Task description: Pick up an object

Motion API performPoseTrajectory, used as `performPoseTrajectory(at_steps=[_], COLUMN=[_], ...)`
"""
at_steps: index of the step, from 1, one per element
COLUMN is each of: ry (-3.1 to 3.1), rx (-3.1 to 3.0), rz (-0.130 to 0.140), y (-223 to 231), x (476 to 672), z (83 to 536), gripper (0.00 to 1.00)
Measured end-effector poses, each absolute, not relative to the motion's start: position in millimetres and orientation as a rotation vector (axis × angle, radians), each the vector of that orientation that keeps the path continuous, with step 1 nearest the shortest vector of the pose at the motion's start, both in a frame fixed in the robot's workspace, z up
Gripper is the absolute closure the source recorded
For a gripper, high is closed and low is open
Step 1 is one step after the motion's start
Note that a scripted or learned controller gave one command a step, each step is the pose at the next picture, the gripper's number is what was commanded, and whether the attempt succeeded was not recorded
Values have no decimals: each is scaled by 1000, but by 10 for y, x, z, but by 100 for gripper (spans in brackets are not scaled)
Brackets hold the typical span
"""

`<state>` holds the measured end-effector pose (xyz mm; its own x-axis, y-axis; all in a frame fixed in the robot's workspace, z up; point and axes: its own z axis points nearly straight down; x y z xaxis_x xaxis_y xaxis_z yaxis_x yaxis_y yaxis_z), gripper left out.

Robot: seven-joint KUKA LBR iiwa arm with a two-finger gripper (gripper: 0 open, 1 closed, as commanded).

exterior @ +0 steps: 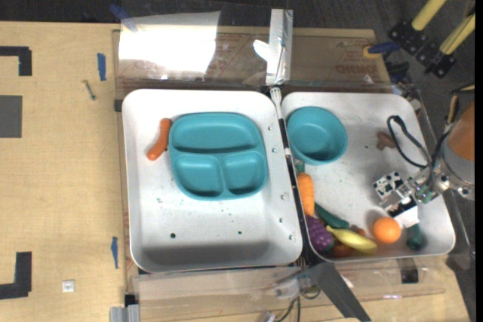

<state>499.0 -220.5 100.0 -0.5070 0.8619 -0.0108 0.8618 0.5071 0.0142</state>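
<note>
My gripper [398, 200] hangs low over the right side of the right bin [355, 181], on the arm coming in from the right edge. Just below it lies an orange fruit [386, 230], with a small green piece [415, 241] beside that in the bin's near right corner. A yellow banana [355, 239], purple grapes [320, 234], a dark green vegetable [333, 216] and an orange carrot [306, 194] are bunched along the bin's near left side. Nothing shows as held.
A teal bowl [317, 133] stands at the far left of the right bin. The left bin [143, 215] holds a teal divided plate [219, 154] and an orange sausage-shaped piece [159, 139]. A black cable [405, 141] loops over the right bin's far right.
</note>
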Motion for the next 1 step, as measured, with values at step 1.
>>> performPoseTrajectory(at_steps=[1], ry=[2651], rx=[1674], rz=[4], y=[-1632], x=[5230], z=[1501], gripper=[100])
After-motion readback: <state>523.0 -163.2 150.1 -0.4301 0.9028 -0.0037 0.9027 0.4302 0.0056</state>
